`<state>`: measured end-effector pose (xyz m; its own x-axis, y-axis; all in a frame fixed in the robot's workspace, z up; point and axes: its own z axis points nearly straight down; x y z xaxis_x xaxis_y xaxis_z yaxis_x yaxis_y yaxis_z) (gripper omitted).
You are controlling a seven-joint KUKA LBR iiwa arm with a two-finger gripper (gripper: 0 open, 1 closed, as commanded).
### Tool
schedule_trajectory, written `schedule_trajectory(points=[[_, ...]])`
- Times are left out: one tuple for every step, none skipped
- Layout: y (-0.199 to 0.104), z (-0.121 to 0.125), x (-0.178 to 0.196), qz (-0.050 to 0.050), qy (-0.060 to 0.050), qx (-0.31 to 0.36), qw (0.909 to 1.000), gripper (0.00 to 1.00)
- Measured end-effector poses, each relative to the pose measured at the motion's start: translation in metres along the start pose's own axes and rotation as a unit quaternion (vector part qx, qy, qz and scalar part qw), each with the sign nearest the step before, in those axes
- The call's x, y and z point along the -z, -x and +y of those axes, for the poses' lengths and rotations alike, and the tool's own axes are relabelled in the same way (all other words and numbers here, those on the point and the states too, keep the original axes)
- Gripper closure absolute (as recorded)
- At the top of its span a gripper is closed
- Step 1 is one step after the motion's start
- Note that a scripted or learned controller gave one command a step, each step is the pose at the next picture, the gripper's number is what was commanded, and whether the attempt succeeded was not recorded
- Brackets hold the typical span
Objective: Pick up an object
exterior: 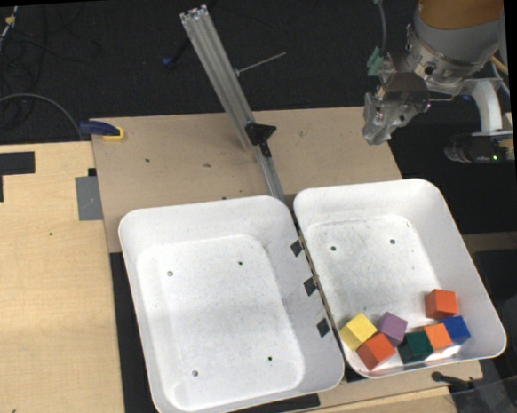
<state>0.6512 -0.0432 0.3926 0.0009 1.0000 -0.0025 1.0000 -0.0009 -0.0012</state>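
Note:
Several small blocks lie in the near right corner of the right bin (pixel 437 205): a yellow block (pixel 359 329), a purple block (pixel 393 326), a red block (pixel 375 350), a dark green block (pixel 416 346), an orange block (pixel 438 335), a blue block (pixel 457 329) and another red-orange block (pixel 441 303). My gripper (pixel 378 129) hangs high above the bench beyond the far edge of the right bin, well away from the blocks. Nothing shows between its fingers.
The left bin (pixel 153 227) sits beside the right one, with black clips along the shared edge. A slanted aluminium rail (pixel 226 79) rises behind the bins. Wooden bench surface lies to the left and behind.

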Motion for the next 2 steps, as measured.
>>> schedule_trajectory(points=[[-0.047,0.013,-0.006,0.002,0.000,0.003,1.0000,1.00],[-0.118,-0.017,-0.013,0.002,-0.002,0.004,1.0000,1.00]])
